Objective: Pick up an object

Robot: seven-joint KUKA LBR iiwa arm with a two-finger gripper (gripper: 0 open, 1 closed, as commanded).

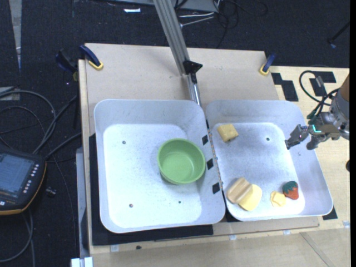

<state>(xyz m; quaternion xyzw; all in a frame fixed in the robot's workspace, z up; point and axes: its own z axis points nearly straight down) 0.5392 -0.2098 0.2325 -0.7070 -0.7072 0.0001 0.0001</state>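
Though the claw [302, 138] hangs over the right bin's [261, 160] outer rim, I cannot tell if it is wide or narrow. The strawberry [291, 189] lies in the front corner, just beside a yellow piece [278, 199]; a grasp there might clip the wall.

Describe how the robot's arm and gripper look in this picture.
The grey metal arm is rounded and silvery at the wrist. Its small two-finger gripper has short dark fingers, with a tiny teal light glowing on its body. A thin black cable loops above the wrist.
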